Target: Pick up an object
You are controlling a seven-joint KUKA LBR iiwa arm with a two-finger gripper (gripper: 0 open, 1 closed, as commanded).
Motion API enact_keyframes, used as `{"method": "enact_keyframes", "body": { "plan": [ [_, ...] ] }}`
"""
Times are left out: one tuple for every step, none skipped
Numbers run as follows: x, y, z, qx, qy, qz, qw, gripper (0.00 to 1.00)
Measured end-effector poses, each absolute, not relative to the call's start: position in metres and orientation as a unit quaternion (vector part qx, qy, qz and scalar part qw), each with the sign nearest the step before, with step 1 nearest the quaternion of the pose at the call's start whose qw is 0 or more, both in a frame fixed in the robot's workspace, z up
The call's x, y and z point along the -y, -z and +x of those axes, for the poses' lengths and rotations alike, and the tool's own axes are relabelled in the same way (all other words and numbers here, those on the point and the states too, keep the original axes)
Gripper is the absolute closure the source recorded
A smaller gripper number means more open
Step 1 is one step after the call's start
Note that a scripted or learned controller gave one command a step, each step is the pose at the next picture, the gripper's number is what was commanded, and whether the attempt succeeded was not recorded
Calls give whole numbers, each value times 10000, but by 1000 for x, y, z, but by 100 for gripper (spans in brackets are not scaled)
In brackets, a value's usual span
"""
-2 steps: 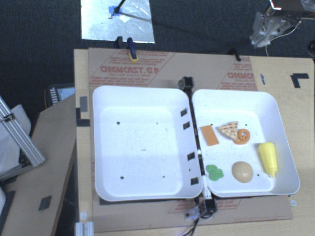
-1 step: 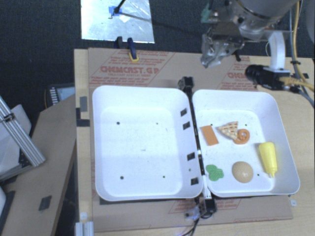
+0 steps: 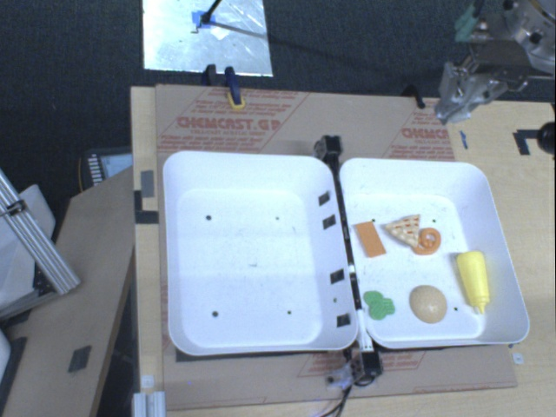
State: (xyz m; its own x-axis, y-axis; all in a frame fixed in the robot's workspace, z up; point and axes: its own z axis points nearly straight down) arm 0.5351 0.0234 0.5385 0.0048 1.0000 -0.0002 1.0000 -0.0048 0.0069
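Observation:
In the right bin (image 3: 482,185) lie several small things: an orange rectangular block (image 3: 370,239), a waffle-like pizza slice (image 3: 404,228), an orange ring-shaped piece (image 3: 426,241), a yellow bottle (image 3: 473,278), a tan egg-shaped thing (image 3: 427,303) and a green leafy piece (image 3: 379,304). My gripper (image 3: 458,101) hangs high at the upper right, beyond the right bin's far edge and well away from all of them. Nothing shows between its fingers.
The left bin (image 3: 174,233) stands beside the right one, joined by a black hinge strip (image 3: 337,224). A shiny metal sheet (image 3: 207,24) lies on the dark floor at the back. An aluminium rail (image 3: 35,241) leans at the left.

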Motion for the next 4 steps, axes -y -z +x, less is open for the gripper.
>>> {"method": "enact_keyframes", "body": {
  "plan": [
    [-99, -535, 507, -7106, -12, 7036, -1, 100],
    [-122, -535, 486, -7088, -9, 7054, 1, 100],
    [-130, -353, 486, -7074, 44, 7068, -26, 100],
    [-121, -464, 487, -7080, -62, 7062, 37, 100]
  ]
}}
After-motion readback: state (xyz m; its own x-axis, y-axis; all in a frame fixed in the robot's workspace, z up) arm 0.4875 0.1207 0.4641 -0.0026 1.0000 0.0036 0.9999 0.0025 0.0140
